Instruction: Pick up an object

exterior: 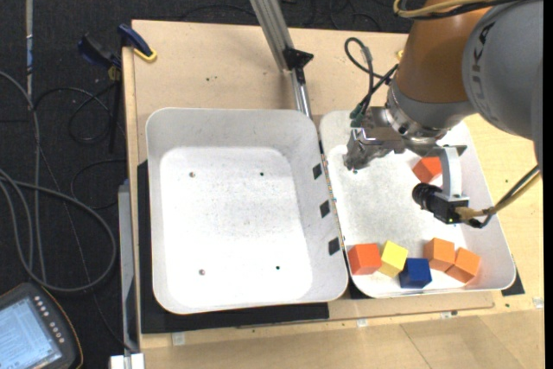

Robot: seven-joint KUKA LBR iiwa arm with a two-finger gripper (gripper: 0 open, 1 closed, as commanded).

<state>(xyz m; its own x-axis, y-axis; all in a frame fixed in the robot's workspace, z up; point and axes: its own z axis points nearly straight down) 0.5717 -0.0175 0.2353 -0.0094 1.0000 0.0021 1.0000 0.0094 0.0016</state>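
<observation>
Several blocks lie in the right bin (346, 212). Along its near edge sit an orange block (365, 257), a yellow block (394, 257), a blue block (416, 273) and two more orange blocks (441, 251) (467, 264). Another orange block (427, 169) lies alone farther back, partly hidden by the wrist hardware. My gripper (356, 158) hangs over the far left part of the right bin, left of that lone orange block and well back from the near row. Nothing shows in its grasp.
The left bin (173, 134) stands beside the right one, and their rims meet near the gripper. A metal pole (268, 9) slants in from the top. Cables and a blue clamp (130, 39) lie off the bench's far left corner.
</observation>
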